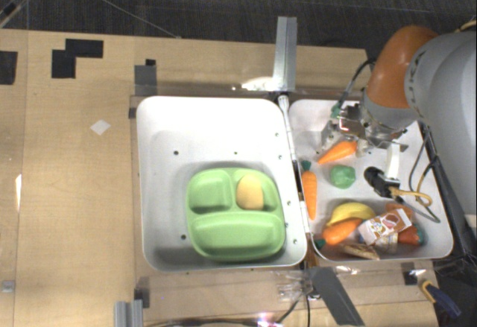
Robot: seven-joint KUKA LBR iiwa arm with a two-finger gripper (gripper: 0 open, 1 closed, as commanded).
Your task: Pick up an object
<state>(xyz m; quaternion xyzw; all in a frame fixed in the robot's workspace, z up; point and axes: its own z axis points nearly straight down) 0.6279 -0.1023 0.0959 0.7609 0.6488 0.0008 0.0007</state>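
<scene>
My gripper (pixel 349 132) hangs over the back of the right bin (pixel 305 115), under the orange-banded wrist. Directly below and left of it an orange carrot (pixel 337 152) lies slanted, its thick end close to the gripper; whether they touch is unclear. A green round object (pixel 343 176) sits just in front of that carrot. A second carrot (pixel 309 192) lies along the bin's left wall. At the front are a yellow banana (pixel 352 211), an orange vegetable piece (pixel 341 232) and a printed packet (pixel 384 227).
The left bin (pixel 160 169) holds a green divided plate (pixel 231 232) with a yellow round fruit (pixel 251 191) in its back right compartment. A metal post (pixel 285 57) stands behind the wall between the bins.
</scene>
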